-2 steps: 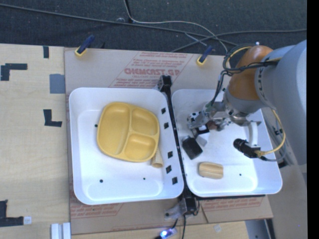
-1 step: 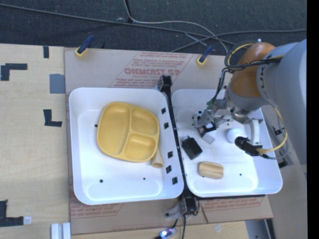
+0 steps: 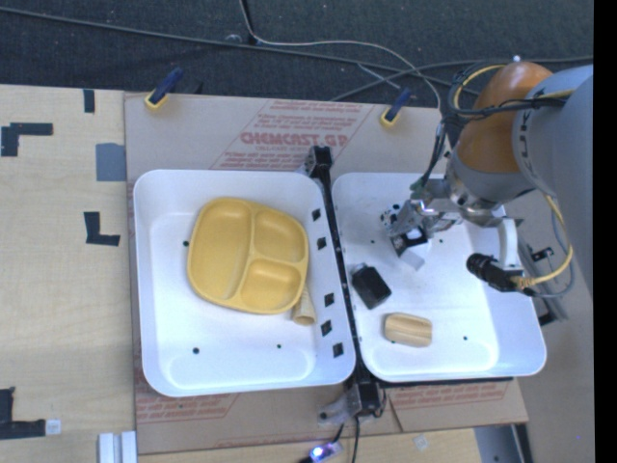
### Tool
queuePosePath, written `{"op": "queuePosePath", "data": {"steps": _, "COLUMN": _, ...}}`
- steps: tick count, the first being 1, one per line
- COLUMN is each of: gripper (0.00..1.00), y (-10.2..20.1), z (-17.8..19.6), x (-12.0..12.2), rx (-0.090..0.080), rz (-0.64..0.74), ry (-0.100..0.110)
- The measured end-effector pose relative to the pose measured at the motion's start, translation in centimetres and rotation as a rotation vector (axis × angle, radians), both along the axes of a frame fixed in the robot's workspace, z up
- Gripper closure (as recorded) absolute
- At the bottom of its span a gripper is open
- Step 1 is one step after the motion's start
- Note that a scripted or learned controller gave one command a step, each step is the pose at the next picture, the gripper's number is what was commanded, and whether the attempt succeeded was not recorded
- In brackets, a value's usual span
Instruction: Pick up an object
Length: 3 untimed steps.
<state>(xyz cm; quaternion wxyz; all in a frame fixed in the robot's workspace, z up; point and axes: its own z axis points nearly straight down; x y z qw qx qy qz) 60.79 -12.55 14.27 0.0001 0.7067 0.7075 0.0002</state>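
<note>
bread roll [image 3: 408, 329]: tan, oblong, lying near front of right bin [image 3: 516, 350] | black block [image 3: 370, 285]: flat, just behind it, by the divider | claw [image 3: 413, 228]: low over bin's middle, grip state cannot tell | yellow plate [image 3: 248, 255]: left bin

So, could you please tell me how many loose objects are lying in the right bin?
2: a black block near the divider, and a tan bread-like piece toward the front. The gripper may hide more.

Plate [image 3: 248, 255] left bin [image 3: 154, 287] — block [image 3: 370, 285] right.
</note>
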Motion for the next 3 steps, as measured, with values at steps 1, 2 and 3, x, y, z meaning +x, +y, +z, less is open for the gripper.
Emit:
{"op": "queuePosePath", "data": {"steps": 1, "gripper": 1.00, "y": 0.4, "z": 4.3, "x": 0.4, "rx": -0.001, "rz": 0.000, "ry": -0.002}}
{"op": "queuePosePath", "data": {"steps": 2, "gripper": 1.00, "y": 0.1, "z": 10.6, "x": 0.5, "rx": -0.001, "rz": 0.000, "ry": -0.004}}
{"op": "queuePosePath", "data": {"steps": 3, "gripper": 1.00, "y": 5.2, "z": 11.1, "x": 0.2, "rx": 0.001, "rz": 0.005, "ry": 0.002}}
